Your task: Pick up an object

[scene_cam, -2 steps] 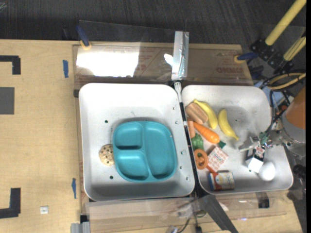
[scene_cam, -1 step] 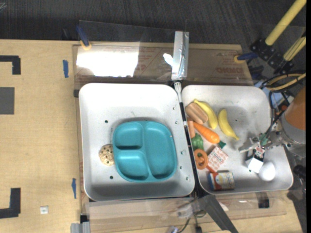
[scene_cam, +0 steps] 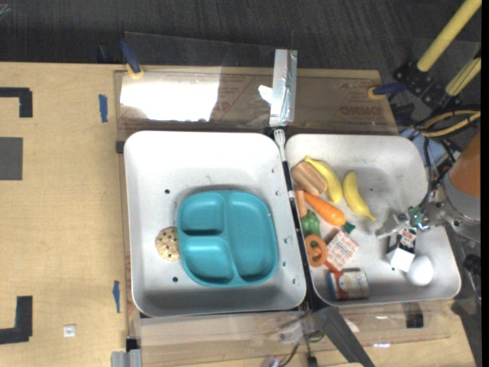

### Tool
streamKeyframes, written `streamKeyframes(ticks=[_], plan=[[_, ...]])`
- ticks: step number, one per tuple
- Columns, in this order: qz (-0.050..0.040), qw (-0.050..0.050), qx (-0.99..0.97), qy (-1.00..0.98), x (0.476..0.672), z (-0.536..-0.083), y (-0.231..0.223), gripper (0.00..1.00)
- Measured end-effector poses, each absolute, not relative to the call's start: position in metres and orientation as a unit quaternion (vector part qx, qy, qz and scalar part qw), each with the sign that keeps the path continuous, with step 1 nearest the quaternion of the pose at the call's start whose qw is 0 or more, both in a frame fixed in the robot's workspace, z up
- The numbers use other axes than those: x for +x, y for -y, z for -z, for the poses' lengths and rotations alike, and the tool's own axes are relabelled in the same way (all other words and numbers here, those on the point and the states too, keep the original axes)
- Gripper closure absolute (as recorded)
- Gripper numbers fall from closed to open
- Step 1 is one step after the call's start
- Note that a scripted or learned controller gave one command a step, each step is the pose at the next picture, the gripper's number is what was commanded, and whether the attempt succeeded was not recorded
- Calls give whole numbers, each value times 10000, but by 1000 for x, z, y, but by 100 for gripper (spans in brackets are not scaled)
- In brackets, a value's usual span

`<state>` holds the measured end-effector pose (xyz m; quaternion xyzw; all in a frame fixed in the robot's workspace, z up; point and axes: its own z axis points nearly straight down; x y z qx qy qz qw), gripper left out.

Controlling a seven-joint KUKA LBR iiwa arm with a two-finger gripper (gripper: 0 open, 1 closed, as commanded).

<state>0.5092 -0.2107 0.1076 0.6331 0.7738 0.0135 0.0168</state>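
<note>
White egg [scene_cam: 421, 270] sits nearest, front-right corner of right bin [scene_cam: 397, 147], just beside and below gripper [scene_cam: 403, 235] (finger state: cannot tell, too cluttered). Banana [scene_cam: 354, 194] lies farther back-left of the claw, long axis running front-to-back.

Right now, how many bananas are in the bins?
2, both in the right bin. One banana lies against the hot dog near the divider; the other banana lies just right of the carrot. None looks hidden.
</note>
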Motion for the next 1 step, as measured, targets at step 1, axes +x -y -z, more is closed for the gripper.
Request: streamKeyframes(ticks=[1], plan=[[-106, 258, 6371, -7703, 505, -107, 205, 0]])
